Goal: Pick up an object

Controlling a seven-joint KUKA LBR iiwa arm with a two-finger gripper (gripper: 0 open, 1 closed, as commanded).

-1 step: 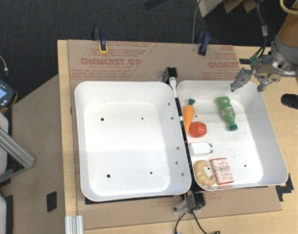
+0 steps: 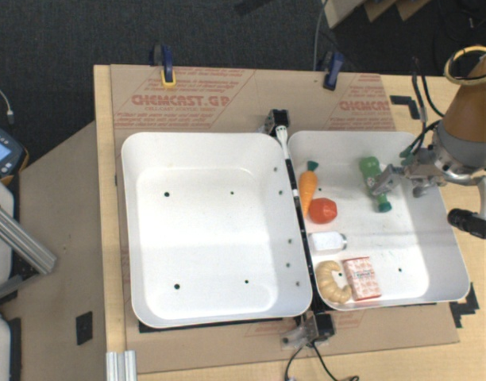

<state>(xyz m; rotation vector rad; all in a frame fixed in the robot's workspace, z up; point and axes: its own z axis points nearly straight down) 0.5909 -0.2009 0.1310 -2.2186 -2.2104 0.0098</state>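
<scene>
Even, bright overhead light washes the 2 white bins (image 2: 211,228) nearly featureless; soft shadows gather inside their rims. Floor beyond the bins stays dim, focus slightly soft.

Arm's hanging over the right bin's far right side

The grey arm (image 2: 465,137) comes in from the right edge, orange band sitting up top near the far right corner, wrist tipped down and pointing left over the right bin (image 2: 433,280). The gripper (image 2: 395,179) sticks out leftward just above the bin floor, toward the far right part. It's too small and blurry to read more than that.
</scene>
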